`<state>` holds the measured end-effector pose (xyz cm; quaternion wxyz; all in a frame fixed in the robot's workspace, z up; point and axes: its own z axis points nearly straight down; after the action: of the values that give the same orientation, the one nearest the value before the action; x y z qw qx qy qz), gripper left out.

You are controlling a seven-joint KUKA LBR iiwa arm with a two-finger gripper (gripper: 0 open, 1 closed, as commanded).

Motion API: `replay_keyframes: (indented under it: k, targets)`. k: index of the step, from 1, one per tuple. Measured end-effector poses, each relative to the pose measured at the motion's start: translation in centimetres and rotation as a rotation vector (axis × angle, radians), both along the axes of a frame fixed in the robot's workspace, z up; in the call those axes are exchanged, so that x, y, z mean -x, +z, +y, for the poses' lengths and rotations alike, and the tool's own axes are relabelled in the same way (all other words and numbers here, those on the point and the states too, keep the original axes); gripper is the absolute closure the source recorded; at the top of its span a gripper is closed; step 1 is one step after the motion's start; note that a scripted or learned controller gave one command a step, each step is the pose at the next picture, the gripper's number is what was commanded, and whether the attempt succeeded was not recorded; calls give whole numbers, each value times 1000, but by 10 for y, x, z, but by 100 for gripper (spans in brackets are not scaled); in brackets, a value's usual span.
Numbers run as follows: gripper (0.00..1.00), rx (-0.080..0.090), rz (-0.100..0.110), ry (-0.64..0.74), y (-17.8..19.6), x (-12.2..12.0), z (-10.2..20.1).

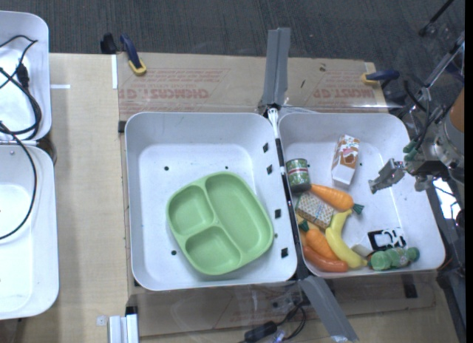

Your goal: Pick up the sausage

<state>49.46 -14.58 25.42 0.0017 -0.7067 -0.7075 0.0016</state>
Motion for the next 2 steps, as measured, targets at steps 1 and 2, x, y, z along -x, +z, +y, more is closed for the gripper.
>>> replay_keyframes:
  k: [1, 2]
  targets:
    - [0, -1, -1, 148, -100, 17, 36]
    - [0, 1, -1, -29, -164, -64, 48]
